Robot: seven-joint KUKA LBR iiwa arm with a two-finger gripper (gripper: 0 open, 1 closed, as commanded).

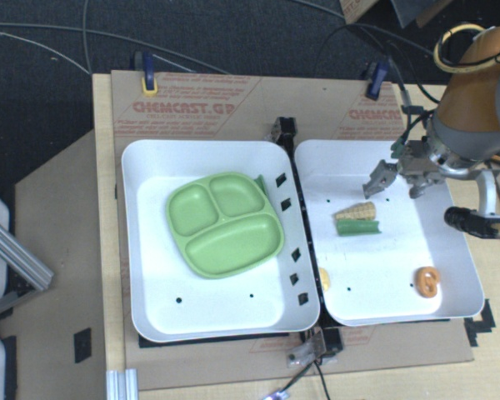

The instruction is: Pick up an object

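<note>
While the arm hangs over the right bin, I see its pincer (397, 182) spread apart and holding nothing.

From my feed, going left to right: the left bin (150, 307) on the counter (108, 223) carries a green divided plate (225, 223) lying flat near its middle. In the right bin (458, 298), a small yellow piece (323, 280) sits against the left wall, and a corn-like piece with a green base (355, 221) lies near the middle, just below and left of the pincer's fingers and apart from them. An orange ring-shaped item (427, 281) rests toward the near right corner, well apart from the pincer. The arm's orange band (475, 82) shows at the far right.
</note>
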